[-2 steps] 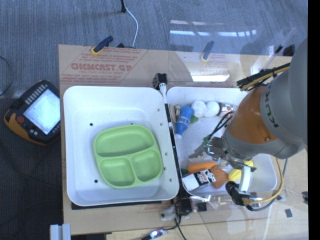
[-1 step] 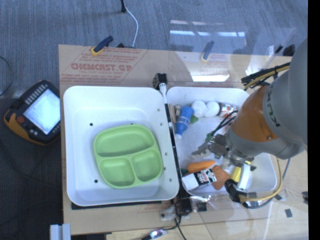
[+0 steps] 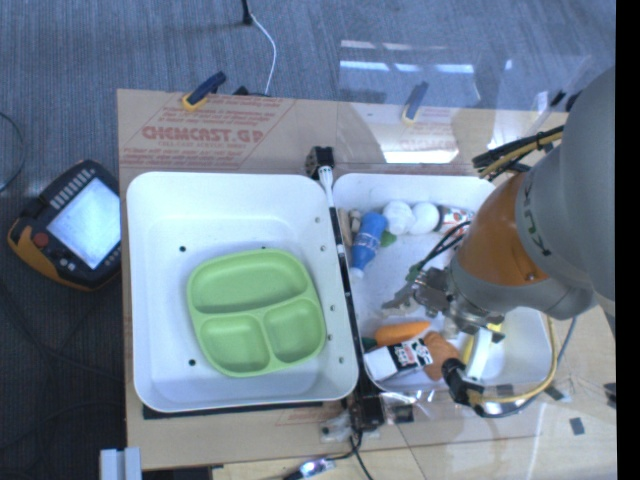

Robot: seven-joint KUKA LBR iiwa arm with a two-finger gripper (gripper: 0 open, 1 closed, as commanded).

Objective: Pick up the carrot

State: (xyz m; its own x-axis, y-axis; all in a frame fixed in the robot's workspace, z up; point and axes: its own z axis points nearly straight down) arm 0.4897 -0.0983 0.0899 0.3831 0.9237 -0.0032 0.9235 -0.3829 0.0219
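Note:
The carrot (image 3: 402, 331), a short orange stick, lies on its side near the front left of the right bin (image 3: 533, 340). My gripper (image 3: 428, 296) hangs low over the bin, just above and slightly right of the carrot, close to it. I cannot tell whether it touches the carrot. The grey arm with its orange band (image 3: 497, 248) covers the right half of that bin.
A white and black packet (image 3: 396, 356) and another orange item (image 3: 440, 351) lie just in front of the carrot. A blue bottle (image 3: 367, 236) and two white balls (image 3: 398, 215) sit at the bin's back. The left bin (image 3: 160, 268) holds a green divided plate (image 3: 258, 310).

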